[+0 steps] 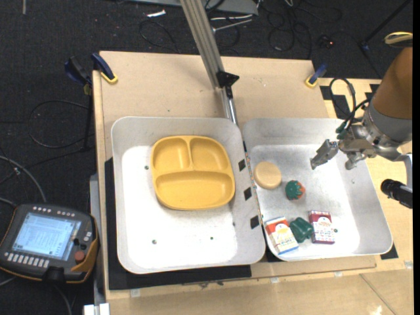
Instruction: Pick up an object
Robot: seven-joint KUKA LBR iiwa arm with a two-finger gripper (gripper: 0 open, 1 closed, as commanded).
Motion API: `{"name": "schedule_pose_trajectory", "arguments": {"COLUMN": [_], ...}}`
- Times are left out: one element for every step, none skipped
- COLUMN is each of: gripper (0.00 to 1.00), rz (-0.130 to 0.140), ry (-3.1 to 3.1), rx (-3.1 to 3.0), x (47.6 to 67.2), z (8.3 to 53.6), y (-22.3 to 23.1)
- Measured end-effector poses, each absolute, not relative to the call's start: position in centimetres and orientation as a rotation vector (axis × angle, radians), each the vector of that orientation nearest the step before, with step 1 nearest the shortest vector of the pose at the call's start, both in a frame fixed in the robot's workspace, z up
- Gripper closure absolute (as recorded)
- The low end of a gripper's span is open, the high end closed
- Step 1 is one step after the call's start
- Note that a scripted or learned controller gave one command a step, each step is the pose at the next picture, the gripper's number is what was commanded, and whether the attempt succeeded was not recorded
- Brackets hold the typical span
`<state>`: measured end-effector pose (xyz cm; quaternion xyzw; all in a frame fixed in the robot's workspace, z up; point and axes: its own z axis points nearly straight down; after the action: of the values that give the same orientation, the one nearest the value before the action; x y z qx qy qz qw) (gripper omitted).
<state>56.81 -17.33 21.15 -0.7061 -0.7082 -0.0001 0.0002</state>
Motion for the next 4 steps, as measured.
{"name": "schedule_pose_trajectory", "arguments": {"gripper": [0.0,0.0,0.0,0.0], "rz": [0.0,0.005,0.003,0.001], "ry": [-2.224,-2.218,-2.219,-2.221], "rx": [-2.219,-2.219,-2.22,-2.221], "x": [56.8,56.2,56.3,56.4], "z": [21.2,16.7,10.6,9.5], "y": [-17.3,-17.2,-17.7,-17.6]}}
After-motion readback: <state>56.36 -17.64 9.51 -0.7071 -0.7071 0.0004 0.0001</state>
